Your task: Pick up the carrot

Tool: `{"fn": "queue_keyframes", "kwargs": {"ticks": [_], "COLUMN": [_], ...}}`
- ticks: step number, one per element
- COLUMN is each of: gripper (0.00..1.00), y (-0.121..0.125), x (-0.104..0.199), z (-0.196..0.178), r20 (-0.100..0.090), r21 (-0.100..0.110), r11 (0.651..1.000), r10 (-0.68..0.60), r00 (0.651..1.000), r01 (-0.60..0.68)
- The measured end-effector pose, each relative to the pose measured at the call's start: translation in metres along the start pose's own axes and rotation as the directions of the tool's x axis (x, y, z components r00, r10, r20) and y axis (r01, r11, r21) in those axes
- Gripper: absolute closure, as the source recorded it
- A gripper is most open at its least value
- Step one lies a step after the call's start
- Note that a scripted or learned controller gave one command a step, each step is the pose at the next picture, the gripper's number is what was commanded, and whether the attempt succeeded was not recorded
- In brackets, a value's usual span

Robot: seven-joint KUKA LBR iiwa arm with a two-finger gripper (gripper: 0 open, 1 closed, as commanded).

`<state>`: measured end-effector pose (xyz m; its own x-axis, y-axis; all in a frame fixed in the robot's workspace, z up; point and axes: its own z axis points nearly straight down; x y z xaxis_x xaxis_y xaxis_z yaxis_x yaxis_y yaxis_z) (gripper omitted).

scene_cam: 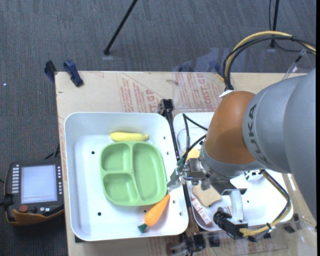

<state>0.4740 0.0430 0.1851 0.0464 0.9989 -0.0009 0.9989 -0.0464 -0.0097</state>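
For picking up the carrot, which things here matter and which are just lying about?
In the job: carrot, gripper, left bin holding the carrot.

Lying about: green divided plate, banana, toast-like piece in the right bin, pendant.

I see a green tray with three compartments lying in the left bin, and a banana just beyond it near the far wall. In the right bin there is what looks like a slice of toast, partly hidden. A pendant sits on the floor, left of the bench.
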Motion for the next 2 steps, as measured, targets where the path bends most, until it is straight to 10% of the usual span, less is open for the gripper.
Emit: {"fn": "queue_keyframes", "kwargs": {"ticks": [1, 2], "gripper": [0.0, 0.0], "y": [0.0031, 0.0033], "x": [-0.0423, -0.0433], "z": [-0.0006, -0.0009], "r20": [0.001, 0.002], "r21": [-0.003, -0.004], "r11": [0.903, 0.657], "r10": [-0.43, -0.754], "r00": [0.903, 0.657], "r01": [0.43, 0.754]}}
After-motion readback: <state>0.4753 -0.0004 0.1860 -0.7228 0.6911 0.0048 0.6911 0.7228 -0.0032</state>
